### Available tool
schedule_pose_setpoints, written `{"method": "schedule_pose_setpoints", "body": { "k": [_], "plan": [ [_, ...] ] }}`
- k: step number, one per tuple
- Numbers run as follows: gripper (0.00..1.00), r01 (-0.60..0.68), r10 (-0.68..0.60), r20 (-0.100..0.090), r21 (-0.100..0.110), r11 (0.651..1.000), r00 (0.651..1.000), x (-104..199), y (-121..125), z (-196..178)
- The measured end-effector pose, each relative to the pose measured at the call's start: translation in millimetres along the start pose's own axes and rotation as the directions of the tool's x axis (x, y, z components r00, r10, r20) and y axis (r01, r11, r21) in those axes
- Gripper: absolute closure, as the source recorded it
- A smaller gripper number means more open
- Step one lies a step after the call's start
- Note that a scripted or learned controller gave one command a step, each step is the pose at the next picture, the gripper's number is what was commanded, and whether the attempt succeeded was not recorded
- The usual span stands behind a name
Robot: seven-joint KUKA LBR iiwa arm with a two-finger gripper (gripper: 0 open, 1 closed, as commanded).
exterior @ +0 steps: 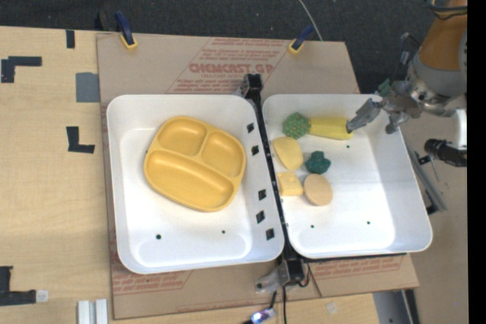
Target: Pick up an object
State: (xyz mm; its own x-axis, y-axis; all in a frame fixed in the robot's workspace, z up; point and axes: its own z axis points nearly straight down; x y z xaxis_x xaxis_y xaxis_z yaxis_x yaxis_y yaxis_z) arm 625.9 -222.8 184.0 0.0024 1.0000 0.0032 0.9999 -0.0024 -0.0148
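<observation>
The right bin [380, 231] holds several small toy foods along its left side: a green bumpy ball [297, 124], a yellow banana-like piece [328, 128], a pale yellow piece [288, 152], a dark green piece [317, 162], a small yellow block [289, 184] and a tan oval [318, 190]. My gripper [375, 114] hangs over the bin's far right part, just right of the yellow banana-like piece. One dark finger [360, 117] points toward that piece. Nothing shows between the fingers.
The left bin [129, 186] carries a yellow divided plate [195, 162]. A black divider with clips [262, 163] runs between the bins. Both bins rest on a cardboard sheet [220, 61] clamped at the back. The arm's orange band [444, 42] is at the right edge.
</observation>
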Motion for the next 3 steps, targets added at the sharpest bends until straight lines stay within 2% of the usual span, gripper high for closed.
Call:
{"method": "schedule_pose_setpoints", "body": {
  "k": [1, 2, 3],
  "plan": [
    [0.0, 0.004, -0.004, 0.003, -0.013, 1.0, 1.0, 0, 3, -8],
    [0.0, 0.004, -0.004, 0.003, -0.01, 1.0, 1.0, 0, 2, 35],
    [0.0, 0.005, -0.005, 0.005, -0.013, 1.0, 1.0, 4, 5, 98]
  ]
}}
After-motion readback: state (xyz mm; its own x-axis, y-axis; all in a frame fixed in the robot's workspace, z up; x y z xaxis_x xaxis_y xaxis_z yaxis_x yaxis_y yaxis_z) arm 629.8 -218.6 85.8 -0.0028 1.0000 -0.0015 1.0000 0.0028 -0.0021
